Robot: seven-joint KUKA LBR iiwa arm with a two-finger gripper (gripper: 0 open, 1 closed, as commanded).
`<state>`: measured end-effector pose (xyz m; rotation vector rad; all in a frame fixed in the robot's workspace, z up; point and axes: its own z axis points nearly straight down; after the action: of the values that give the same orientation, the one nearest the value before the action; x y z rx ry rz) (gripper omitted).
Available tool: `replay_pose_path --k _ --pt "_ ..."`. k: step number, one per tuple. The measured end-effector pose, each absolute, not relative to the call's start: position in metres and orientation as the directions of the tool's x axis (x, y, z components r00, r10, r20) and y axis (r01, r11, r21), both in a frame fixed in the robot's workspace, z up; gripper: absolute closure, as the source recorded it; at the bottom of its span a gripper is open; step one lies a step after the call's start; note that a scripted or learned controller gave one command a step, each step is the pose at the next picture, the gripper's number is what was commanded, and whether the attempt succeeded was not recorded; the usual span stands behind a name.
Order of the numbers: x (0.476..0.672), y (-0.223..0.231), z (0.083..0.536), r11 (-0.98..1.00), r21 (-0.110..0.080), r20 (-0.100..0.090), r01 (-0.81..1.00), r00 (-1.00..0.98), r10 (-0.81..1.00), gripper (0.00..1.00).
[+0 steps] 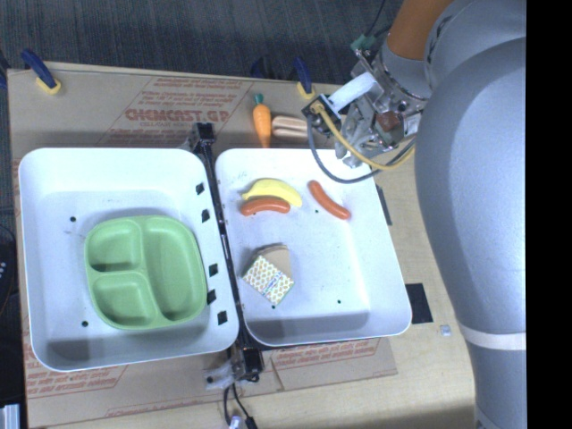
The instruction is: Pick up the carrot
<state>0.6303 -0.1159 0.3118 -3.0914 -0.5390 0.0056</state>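
The carrot (261, 123), small and orange with a green top, lies on the cardboard bench just behind the far edge of the right bin (375, 266), outside it. A tan bun-like piece (289, 129) rests right beside it. My gripper (356, 137) hangs over the far right corner of the right bin, about a hand's width to the right of the carrot, with yellow cables looping around it. Nothing shows between its tips.
In the right bin lie a banana (272, 189), two sausages (264, 206) (329, 199) and a patterned block (268, 277). The left bin (45, 195) holds a green divided plate (143, 271). Blue clamps (40, 70) (302, 74) grip the bench's far edge.
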Motion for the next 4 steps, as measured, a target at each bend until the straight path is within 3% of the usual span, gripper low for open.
replay_pose_path --k 1,2,3,4 --pt "0.602 -0.047 0.236 -0.929 -0.006 -0.006 0.371 0.929 0.371 1.0" --pt "0.533 0.023 0.335 -0.909 -0.003 -0.003 0.418 0.909 0.418 1.0" --pt "0.476 0.083 0.322 -0.934 -0.002 -0.004 0.358 0.934 0.358 1.0" --pt "0.476 0.145 0.248 -0.979 -0.001 -0.005 0.206 0.979 0.206 1.0"
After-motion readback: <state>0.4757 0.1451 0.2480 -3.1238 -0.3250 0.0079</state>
